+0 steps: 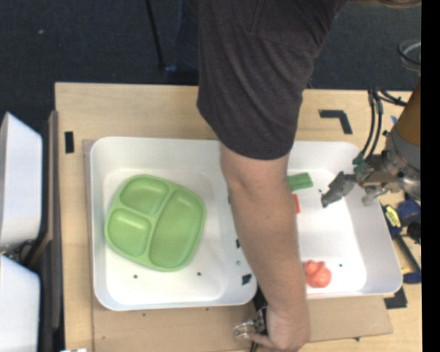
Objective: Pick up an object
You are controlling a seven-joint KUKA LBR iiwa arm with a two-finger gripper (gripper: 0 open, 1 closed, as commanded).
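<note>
Green three-compartment plate (155, 223) flat in left bin, green block (299, 182) and orange-red lump (317, 273) in right bin

We see even, bright overhead light on the two shallow white plastic bins (103, 218), which verge on washed-out with little surface detail. The dark floor in the upper left of the frame stays dim. Shadows are soft and faint. The whole frame is slightly soft and grainy, with no strong glare.
</note>
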